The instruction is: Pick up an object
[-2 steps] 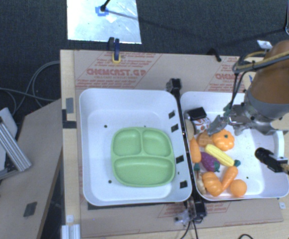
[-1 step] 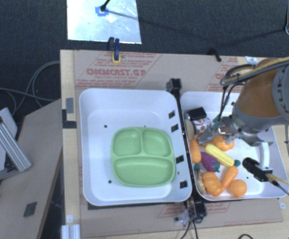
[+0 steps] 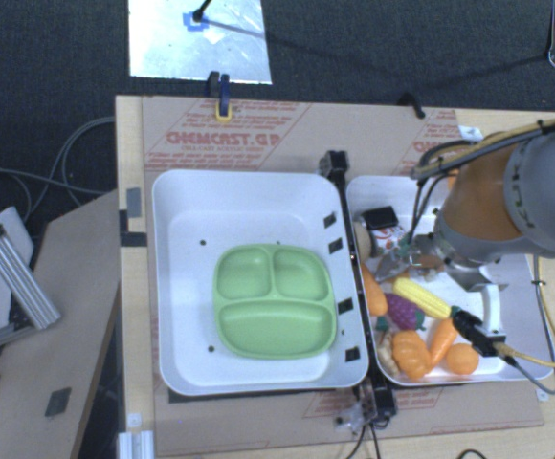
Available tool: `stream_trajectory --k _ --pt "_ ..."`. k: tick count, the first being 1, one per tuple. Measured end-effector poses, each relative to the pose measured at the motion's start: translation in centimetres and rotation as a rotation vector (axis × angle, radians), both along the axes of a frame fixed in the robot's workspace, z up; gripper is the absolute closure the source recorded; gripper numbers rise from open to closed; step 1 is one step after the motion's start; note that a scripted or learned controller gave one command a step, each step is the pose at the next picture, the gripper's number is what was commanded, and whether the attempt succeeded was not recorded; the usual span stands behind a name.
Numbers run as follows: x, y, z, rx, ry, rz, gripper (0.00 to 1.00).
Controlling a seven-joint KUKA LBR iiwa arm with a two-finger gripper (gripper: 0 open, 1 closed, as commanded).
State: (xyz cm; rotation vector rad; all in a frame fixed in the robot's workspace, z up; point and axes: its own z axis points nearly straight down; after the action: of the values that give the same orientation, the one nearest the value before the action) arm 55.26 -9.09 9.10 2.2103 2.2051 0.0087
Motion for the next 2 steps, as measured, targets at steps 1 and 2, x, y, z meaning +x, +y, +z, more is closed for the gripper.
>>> stream_trajectory --k 1,2 --pt "-0.2 0.2 0.9 0.006 0.009 0.002 1.00" --pt "-0.5 -0.2 7.1 0.009 0.011 0.004 1.00"
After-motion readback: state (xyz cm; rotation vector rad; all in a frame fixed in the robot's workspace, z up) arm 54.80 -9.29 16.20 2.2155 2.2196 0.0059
